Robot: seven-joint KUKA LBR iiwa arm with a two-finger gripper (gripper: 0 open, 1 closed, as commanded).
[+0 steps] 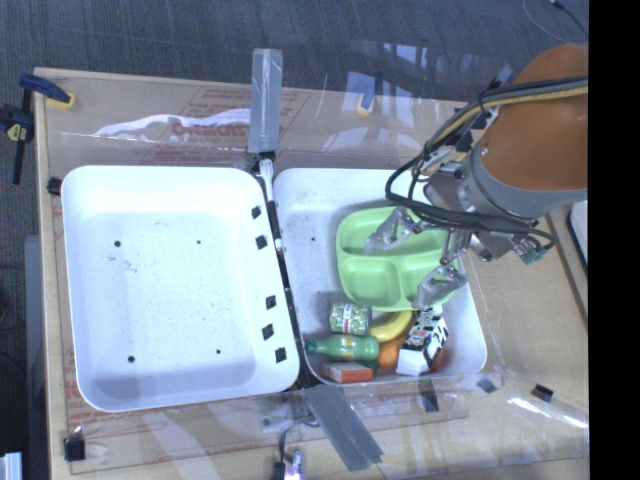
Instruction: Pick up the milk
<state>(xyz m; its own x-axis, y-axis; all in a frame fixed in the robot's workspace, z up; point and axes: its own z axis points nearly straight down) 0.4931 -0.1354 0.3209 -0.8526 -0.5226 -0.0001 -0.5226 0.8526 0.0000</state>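
Our count across the bench

We count two shallow white plastic bins (160, 288), one light-green divided tray (385, 268), one black-and-white milk carton (425, 340), one green bottle (345, 348), one green can (350, 318), one yellow banana (392, 326), one red-orange box (350, 372).

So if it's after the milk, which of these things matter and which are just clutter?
Matter:
milk carton
gripper, open above the green tray

Clutter:
green tray
green bottle
small can
banana
red box
left bin
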